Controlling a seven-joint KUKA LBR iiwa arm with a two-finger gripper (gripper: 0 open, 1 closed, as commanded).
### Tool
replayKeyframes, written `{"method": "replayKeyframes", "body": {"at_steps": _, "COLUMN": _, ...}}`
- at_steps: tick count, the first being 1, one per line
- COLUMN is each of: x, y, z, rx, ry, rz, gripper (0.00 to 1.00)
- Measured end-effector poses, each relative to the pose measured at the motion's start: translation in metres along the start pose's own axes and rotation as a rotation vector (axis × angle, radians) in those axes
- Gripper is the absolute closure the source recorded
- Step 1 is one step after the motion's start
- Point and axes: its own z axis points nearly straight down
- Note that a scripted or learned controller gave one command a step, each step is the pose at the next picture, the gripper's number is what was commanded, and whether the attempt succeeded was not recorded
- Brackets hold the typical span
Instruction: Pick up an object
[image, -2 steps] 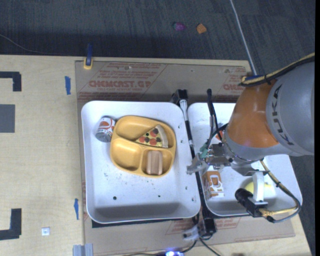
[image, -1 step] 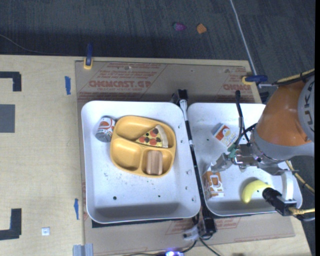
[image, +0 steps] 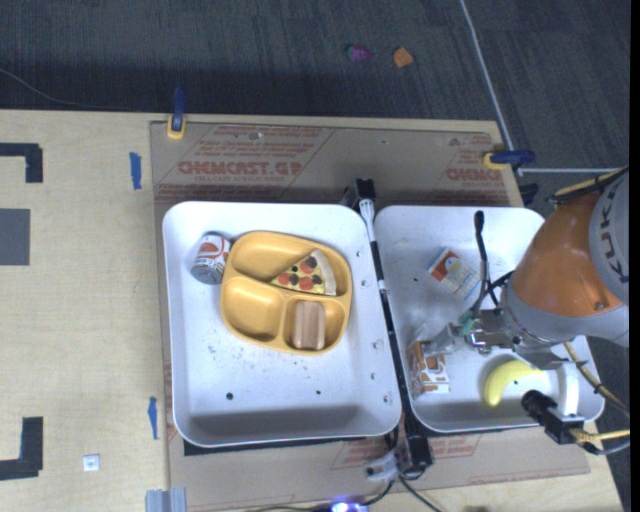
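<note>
The arm (image: 575, 270) leans in over the right bin (image: 420, 232), wrist turned down, gripper (image: 478, 335) low above the bin floor; whether it is open or closed cannot be told. A banana (image: 505, 382) lies just beside it, a snack packet (image: 431, 368) near on the other side.

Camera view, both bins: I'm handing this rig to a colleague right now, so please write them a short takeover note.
Gripper: low in the right bin, nothing visibly held.
Right bin: yellow banana near the front, small packet toward the back, a carton at the left wall.
Left bin: yellow divided tray with a pizza slice, a can beside it.
Done: nothing lifted.
Left: grasp and raise one object.
</note>
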Motion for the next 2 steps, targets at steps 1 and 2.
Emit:
{"method": "replayKeyframes", "body": {"at_steps": 1, "x": 0.0, "y": 0.0002, "z": 0.0007, "rx": -0.001, "ry": 0.0, "rz": 0.0, "gripper": 0.0}}
{"method": "replayKeyframes", "body": {"at_steps": 2, "x": -0.0001, "y": 0.0002, "z": 0.0008, "rx": -0.001, "ry": 0.0, "rz": 0.0, "gripper": 0.0}}
